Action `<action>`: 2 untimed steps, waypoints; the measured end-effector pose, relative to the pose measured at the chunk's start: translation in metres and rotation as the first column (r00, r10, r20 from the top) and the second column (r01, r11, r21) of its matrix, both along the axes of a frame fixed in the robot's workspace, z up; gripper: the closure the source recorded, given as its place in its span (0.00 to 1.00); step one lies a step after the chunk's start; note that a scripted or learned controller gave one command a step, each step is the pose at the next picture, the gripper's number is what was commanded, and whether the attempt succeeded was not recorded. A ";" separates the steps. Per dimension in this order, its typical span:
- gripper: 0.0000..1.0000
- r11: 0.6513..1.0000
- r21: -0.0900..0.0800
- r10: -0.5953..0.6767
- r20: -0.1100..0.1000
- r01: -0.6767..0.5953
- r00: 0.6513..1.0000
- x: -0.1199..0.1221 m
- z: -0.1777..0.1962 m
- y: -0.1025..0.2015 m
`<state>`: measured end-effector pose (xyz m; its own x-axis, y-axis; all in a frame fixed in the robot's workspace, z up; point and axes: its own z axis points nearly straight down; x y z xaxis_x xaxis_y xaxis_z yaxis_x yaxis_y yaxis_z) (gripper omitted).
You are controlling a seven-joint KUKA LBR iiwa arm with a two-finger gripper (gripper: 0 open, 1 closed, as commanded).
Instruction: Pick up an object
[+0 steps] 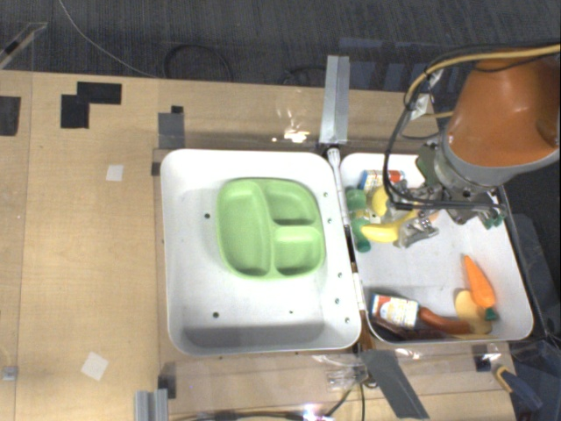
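The right bin (438,274) holds several toy foods. A yellow banana (379,232) lies near its left wall, with a green item (355,202) and a small yellow piece (379,202) just behind it. An orange carrot (478,279) and a yellow fruit (466,303) lie at the right. A dark bottle with a white label (412,314) rests along the front wall. My gripper (419,228) hangs under the orange-banded wrist (504,117), low over the bin just right of the banana. The wrist hides much of the gripper.
The left bin (188,261) holds a green divided plate (267,226). A small red, white and blue can (387,181) sits at the right bin's back-left corner. Black cables (399,160) loop from the wrist over the bin's rear. A metal divider (344,226) separates the bins.
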<state>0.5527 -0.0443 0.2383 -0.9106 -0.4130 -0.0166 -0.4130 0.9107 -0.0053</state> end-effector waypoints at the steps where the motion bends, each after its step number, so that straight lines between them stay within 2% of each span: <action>1: 1.00 1.000 0.001 0.014 -0.005 -0.014 1.000 0.075 0.008 0.033; 2: 1.00 0.993 0.001 0.120 -0.008 -0.120 0.993 -0.005 0.002 0.093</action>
